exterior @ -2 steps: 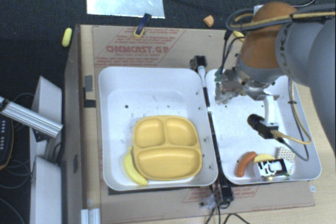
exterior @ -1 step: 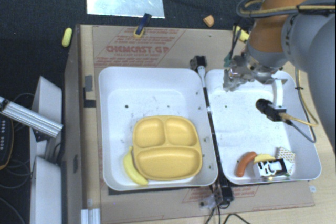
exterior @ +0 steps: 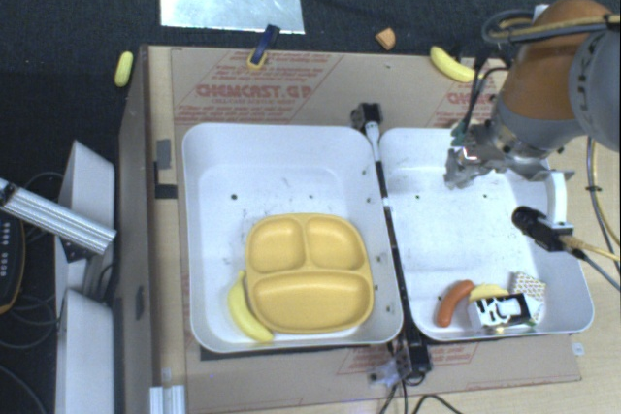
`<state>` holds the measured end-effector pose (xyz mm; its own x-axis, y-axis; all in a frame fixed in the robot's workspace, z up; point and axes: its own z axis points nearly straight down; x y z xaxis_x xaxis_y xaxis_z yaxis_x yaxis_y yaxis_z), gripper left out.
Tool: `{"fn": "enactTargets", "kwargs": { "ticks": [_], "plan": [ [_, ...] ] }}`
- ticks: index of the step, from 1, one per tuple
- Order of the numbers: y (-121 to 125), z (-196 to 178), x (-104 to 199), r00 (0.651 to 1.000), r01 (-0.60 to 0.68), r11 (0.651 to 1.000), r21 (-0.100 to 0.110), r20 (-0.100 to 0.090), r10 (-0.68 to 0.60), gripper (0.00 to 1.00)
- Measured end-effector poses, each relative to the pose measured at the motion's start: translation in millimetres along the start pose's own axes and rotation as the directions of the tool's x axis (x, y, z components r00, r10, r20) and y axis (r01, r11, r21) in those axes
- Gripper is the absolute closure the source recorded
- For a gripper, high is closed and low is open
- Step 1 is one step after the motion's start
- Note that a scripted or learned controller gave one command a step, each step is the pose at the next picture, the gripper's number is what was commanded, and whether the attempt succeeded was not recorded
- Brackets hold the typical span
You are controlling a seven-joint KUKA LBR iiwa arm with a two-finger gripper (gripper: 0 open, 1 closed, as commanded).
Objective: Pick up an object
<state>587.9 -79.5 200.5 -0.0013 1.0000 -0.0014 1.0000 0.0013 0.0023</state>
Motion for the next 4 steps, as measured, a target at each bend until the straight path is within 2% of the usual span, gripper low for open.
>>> {"fn": "enactTargets", "kwargs": {
  "ticks": [1,2,3,4],
  "plan": [
    [-28,0,57,1.000,0.002,1.000,0.002,-0.002,-0.002,1.00],
    [3,16,33,1.000,0.000,1.000,0.001,-0.001,0.000,1.00],
    [12,16,29,1.000,0.001,1.000,0.000,-0.002,-0.001,1.00],
    [5,16,19,1.000,0.000,1.000,0.000,-0.001,0.000,1.00]
  ]
}}
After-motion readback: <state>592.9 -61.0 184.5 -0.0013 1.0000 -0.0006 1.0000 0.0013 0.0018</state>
